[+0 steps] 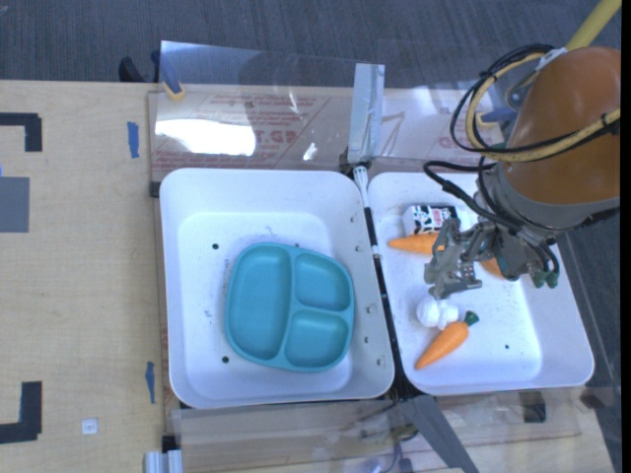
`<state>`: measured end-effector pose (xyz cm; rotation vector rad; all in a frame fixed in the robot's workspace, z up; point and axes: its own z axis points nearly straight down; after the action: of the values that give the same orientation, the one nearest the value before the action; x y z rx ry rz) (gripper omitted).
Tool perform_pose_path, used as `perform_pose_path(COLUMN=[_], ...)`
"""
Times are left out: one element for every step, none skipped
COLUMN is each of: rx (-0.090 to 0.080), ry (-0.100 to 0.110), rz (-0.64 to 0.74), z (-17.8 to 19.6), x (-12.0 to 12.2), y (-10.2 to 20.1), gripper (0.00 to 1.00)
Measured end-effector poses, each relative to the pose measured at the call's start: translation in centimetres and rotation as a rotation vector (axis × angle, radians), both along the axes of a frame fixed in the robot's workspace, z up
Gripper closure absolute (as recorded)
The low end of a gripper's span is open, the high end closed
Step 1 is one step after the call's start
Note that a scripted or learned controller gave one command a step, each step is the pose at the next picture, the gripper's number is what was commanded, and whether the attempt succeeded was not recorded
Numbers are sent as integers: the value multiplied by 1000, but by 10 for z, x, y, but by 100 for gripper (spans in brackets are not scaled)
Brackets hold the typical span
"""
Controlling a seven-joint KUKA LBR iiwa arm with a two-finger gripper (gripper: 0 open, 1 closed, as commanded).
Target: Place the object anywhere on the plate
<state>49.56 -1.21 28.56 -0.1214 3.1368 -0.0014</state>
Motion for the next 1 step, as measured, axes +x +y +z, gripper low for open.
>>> perform_pose_path(rx=[3], ry=[0], rz=[-50], z=[-29], x=[64], y=[19], gripper=[100])
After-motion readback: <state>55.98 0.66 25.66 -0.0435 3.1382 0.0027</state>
